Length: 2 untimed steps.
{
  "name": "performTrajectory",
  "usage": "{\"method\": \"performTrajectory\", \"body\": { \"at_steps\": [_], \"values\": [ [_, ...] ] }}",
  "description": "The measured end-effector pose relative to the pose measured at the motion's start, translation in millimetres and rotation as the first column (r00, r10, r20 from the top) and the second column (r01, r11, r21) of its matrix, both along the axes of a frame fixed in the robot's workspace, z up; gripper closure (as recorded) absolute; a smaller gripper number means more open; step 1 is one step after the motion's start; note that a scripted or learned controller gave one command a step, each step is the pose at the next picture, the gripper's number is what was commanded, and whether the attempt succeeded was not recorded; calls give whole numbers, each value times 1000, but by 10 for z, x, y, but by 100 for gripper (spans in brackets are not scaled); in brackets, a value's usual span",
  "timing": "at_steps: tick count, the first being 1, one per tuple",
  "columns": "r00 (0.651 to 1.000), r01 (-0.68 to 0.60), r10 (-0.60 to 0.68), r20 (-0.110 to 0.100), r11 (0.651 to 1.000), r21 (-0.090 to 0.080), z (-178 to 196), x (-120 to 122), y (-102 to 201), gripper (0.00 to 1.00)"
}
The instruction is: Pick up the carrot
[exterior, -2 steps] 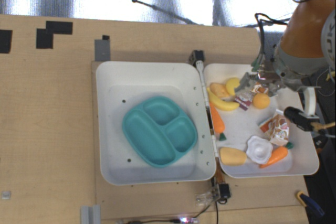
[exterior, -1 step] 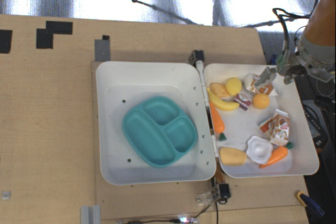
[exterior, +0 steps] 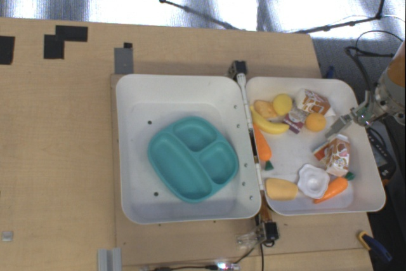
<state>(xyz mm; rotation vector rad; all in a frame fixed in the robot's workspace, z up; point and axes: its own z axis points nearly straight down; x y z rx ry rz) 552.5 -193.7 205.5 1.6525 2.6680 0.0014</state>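
Gripper (exterior: pixel 342 124) over right bin (exterior: pixel 368 200), near its right wall; grip state unreadable. Carrot (exterior: pixel 331 189) lies at bin's front, touching white cup (exterior: pixel 313 179), just below snack packet (exterior: pixel 335 155). Risk: crowding neighbours deflect grasp; second carrot (exterior: pixel 262 146) by left wall invites mix-up.

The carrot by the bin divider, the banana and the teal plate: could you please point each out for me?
carrot (exterior: pixel 262 148), camera view, middle of its orange body.
banana (exterior: pixel 269 125), camera view, middle of its curve.
teal plate (exterior: pixel 166 150), camera view, floor of its long left compartment.
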Motion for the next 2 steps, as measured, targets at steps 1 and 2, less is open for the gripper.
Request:
{"method": "performTrajectory", "body": {
  "at_steps": [1,2],
  "values": [
    [998,67,-67,0,998,2,-403,519,434,0],
    [1000,22,-22,1,1000,0,-1204,600,-7,0]
  ]
}}
